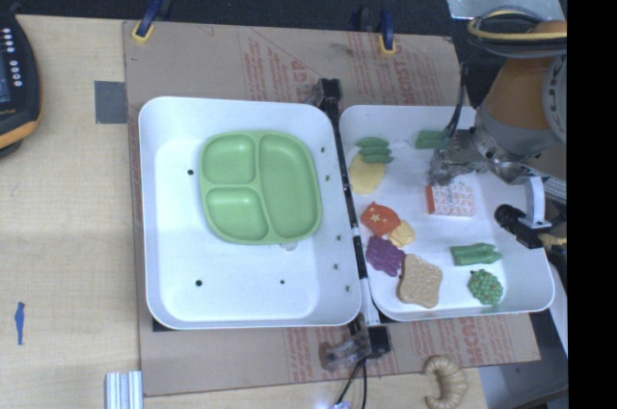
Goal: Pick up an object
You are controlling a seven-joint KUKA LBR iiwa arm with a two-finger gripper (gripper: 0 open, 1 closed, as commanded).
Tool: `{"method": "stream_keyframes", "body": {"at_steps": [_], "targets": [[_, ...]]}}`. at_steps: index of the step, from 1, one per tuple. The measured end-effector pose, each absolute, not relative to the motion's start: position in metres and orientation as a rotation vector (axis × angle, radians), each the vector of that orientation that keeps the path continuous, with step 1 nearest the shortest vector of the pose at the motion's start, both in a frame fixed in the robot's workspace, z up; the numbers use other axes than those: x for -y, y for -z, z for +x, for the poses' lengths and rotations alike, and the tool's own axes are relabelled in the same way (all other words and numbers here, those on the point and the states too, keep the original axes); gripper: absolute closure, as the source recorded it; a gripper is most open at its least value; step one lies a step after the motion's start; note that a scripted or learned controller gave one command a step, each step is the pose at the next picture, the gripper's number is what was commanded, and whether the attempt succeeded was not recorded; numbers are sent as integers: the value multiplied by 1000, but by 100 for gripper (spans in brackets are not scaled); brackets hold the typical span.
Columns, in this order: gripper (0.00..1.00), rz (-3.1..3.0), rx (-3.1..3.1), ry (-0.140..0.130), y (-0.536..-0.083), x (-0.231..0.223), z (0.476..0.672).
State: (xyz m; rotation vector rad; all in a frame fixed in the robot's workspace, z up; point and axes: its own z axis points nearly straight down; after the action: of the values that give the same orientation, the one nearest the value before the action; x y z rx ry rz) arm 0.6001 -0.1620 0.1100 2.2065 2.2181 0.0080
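Observation:
The right bin (540,301) holds several toy foods. Among them are a red-and-white checkered packet (450,201), a green pod (372,149), a pale yellow piece (365,174), a red piece (380,218), purple grapes (384,256), a slice of toast (419,282), a green vegetable (475,254) and a broccoli floret (486,286). My gripper (449,168) hangs over the bin's back right part, just above the far edge of the checkered packet. A small green piece (430,139) lies just behind it. I see nothing held.
The left bin (164,291) carries a green divided plate (260,186). A tan curved toy (446,380) lies on the cardboard in front of the right bin. A black-and-orange pendant (14,79) sits at the bench's left edge. Blue clamps (387,33) hold the cardboard's back edge.

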Motion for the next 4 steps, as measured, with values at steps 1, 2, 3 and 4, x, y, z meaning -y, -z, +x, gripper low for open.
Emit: {"method": "stream_keyframes", "body": {"at_steps": [1,2,3,4], "targets": [[0,2207,-2219,-6,-109,162,600],[0,2206,-2220,-7,-97,174,578],[100,2204,-2216,-6,-110,176,579],[0,2205,-2218,-4,-109,176,579]]}}
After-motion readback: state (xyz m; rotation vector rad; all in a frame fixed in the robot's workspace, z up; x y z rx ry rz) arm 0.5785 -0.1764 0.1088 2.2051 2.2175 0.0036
